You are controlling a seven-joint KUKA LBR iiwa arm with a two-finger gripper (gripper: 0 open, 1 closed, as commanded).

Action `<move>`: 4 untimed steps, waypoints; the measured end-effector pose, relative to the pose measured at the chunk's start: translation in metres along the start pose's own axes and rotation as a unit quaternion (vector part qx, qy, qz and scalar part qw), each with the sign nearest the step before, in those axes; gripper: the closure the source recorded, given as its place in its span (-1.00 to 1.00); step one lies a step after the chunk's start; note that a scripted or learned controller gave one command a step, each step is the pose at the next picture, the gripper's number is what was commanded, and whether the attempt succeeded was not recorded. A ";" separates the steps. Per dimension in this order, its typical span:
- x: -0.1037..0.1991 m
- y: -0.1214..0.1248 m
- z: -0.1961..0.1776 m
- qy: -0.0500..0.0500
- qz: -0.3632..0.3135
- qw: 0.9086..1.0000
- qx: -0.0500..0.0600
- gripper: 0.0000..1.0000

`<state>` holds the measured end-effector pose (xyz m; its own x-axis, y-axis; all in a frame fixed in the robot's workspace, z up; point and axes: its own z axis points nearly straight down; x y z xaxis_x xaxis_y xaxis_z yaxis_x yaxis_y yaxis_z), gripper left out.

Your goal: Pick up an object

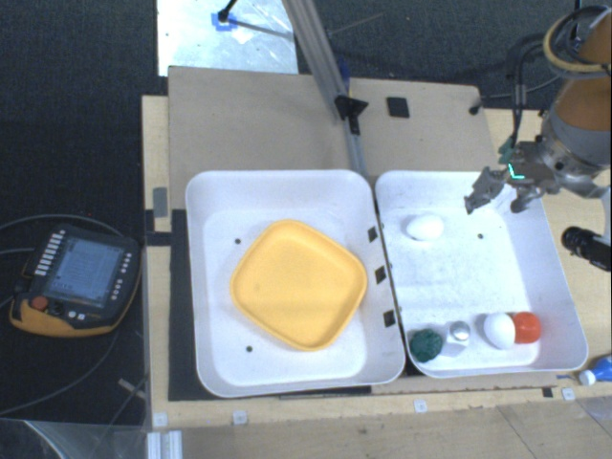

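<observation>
Pincer over the right bin

The gripper (499,197) hangs spread wide, holding nothing — the white egg (426,227) lies near, down-left of it.

1. The gripper (499,197) is hovering over the right bin (550,247), its fingers spread and holding nothing.
2. A white egg (425,227) is lying nearby.
3. A yellow plate (298,283) is sitting in the left bin (206,256).
</observation>
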<state>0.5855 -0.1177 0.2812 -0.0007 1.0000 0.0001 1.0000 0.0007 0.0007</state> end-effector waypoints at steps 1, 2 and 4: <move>0.000 0.000 0.000 0.000 0.000 1.000 0.000 -1.00; 0.001 -0.001 0.062 0.000 0.000 1.000 0.002 -1.00; 0.008 -0.002 0.183 0.000 0.000 1.000 0.002 -1.00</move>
<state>0.5838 -0.1100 0.0981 -0.0001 1.0000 0.0007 1.0000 0.0001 -0.0039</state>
